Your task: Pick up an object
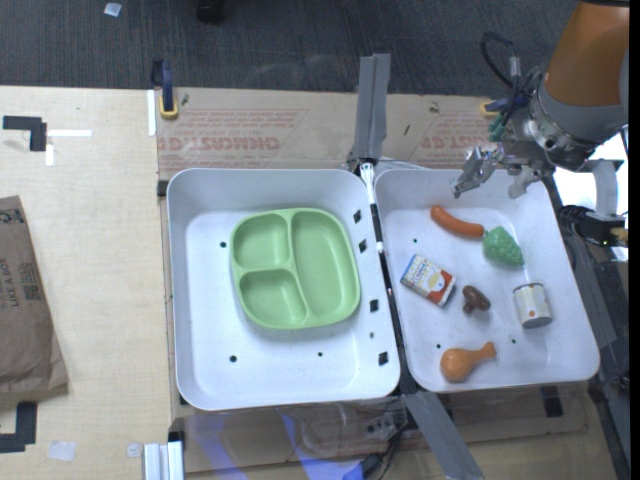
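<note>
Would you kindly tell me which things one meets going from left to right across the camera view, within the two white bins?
Green divided plate → small carton → orange drumstick-shaped toy → brown lump → green leafy toy → small can. The orange sausage overlaps several of these in the order, so I leave it out.

Dark grey carpet floor point(260, 18) beyond a pale wooden bench point(80, 268); brown cardboard sheet point(260, 133); paper bag point(25, 298) at left

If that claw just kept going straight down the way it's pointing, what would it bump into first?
Probably the right bin's white floor near its top edge. The gripper hangs just above the orange sausage, which might get clipped; depth is hard to judge.
</note>
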You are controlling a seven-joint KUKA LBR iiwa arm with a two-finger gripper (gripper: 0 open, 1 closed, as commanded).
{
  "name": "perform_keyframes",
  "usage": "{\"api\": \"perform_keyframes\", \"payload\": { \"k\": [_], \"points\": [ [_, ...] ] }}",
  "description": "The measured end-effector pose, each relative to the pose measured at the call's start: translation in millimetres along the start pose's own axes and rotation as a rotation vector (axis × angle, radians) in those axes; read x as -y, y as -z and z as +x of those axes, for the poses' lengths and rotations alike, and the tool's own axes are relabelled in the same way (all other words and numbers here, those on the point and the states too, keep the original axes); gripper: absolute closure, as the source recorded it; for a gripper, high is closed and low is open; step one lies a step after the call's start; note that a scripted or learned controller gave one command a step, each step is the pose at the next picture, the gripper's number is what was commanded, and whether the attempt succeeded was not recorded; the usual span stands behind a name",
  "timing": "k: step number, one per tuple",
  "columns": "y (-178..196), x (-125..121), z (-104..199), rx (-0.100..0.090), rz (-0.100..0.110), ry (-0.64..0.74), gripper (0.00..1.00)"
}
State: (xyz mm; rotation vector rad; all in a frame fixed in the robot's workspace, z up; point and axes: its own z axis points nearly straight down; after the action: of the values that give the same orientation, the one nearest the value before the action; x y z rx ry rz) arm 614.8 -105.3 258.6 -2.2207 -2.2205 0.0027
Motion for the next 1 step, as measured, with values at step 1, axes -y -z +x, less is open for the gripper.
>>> {"api": "perform_keyframes", "payload": {
  "k": [1],
  "points": [
    [-88.2, -19.1, -13.4, 0.0, 0.0, 0.085, 0.0]
  ]
}}
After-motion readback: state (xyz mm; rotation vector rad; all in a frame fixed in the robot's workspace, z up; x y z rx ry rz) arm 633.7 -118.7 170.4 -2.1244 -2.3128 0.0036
